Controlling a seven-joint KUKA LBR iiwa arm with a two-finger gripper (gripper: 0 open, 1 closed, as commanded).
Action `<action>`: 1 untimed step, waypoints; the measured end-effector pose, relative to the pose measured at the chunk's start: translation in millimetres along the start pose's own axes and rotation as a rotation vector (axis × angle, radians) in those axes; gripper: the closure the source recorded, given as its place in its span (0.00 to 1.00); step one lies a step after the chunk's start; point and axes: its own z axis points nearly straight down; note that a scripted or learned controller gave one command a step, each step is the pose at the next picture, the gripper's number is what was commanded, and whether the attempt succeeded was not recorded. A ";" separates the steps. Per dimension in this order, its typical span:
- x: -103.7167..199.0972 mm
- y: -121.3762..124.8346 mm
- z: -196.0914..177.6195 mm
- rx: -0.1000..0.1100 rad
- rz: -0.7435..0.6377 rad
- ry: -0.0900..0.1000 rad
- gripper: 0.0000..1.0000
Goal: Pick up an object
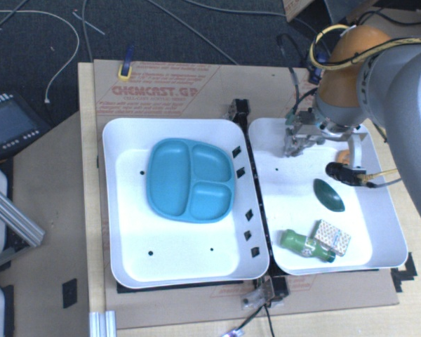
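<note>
My gripper (293, 148) hangs over the far left part of the right bin (386, 223), above bare white floor. Nothing shows between its tips. A dark green oval thing (330, 194) lies in the middle of that bin, to the near right of the gripper. At the bin's near side lie a green bottle (299, 243) and, touching it, a small box with a checked pattern (333, 237). A small orange thing (344, 156) shows near the bin's far right, partly hidden by the arm.
The left bin (126, 244) holds a blue divided plate (190, 180) in its middle. A black divider with clips (249, 188) runs between the two bins. The grey arm with its orange band (351, 55) covers the right bin's far right corner.
</note>
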 end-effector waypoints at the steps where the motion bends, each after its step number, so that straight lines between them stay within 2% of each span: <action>1: 8.5 -4.4 -51.2 -0.003 -0.001 -0.001 1.00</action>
